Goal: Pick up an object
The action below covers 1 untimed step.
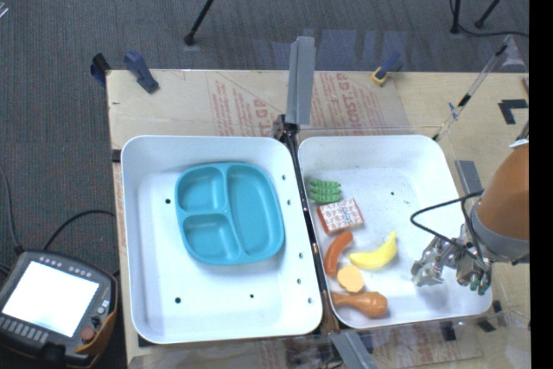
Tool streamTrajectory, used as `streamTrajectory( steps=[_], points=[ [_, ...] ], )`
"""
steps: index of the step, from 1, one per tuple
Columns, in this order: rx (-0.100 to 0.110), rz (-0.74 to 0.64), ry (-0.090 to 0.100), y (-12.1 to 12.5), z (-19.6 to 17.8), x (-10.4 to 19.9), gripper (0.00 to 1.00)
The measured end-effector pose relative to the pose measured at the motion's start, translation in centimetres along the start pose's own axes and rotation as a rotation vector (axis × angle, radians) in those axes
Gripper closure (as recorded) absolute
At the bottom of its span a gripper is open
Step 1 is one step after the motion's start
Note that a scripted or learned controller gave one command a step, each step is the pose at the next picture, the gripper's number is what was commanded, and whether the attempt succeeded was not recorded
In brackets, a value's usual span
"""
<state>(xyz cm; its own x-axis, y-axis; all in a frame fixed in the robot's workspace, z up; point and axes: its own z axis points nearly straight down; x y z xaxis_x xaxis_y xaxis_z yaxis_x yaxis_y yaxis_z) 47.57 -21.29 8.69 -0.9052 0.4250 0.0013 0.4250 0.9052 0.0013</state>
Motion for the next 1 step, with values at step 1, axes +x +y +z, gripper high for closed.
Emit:
streamTrajectory(
  steps=[1],
  points=[
    [0.0, 0.041, 0.001, 2.27, -0.67, 1.0, 1.0]
  ],
)
